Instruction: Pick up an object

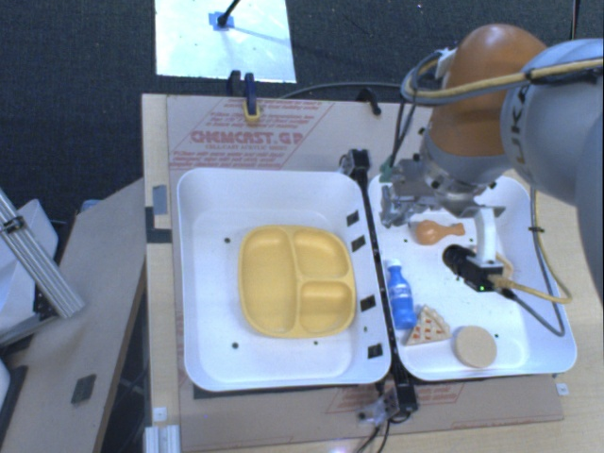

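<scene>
While the arm is reaching in from the right of the frame, its gripper [408, 208] is hovering at the upper left of the right bin [557, 343], just beside an orange chicken drumstick toy [440, 231]; whether the jaws are open or closed cannot be told. A blue bottle [400, 294], pizza slice [427, 327] and round wooden disc [475, 346] are lying lower in that bin, and a yellow divided plate [295, 279] is sitting in the left bin [203, 253].

A wooden bench [113, 253] bears two white bins [203, 347] side by side.

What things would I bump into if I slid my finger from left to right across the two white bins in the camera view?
Yellow plastic divided tray → small blue bottle with a white cap → triangular toy pizza slice → round tan disc.
</scene>
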Available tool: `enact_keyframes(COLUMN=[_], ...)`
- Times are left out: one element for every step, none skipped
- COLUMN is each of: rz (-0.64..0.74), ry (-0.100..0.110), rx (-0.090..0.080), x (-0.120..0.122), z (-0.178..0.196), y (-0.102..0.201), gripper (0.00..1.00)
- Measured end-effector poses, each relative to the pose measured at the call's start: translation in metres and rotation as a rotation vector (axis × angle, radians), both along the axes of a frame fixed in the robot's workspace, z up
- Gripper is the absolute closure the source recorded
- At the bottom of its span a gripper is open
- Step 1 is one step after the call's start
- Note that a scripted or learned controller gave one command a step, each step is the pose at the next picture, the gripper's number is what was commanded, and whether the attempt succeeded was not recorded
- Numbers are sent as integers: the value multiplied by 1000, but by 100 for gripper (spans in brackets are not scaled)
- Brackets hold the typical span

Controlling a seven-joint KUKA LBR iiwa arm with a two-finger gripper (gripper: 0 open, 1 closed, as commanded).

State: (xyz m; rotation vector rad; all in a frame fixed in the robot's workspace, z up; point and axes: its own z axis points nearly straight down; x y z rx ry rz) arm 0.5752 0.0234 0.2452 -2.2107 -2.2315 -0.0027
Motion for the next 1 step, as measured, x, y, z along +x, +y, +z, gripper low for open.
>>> enact_keyframes(rz=[0], ry=[1], rx=[0], x=[3], z=[-15], y=[50], gripper=[100])
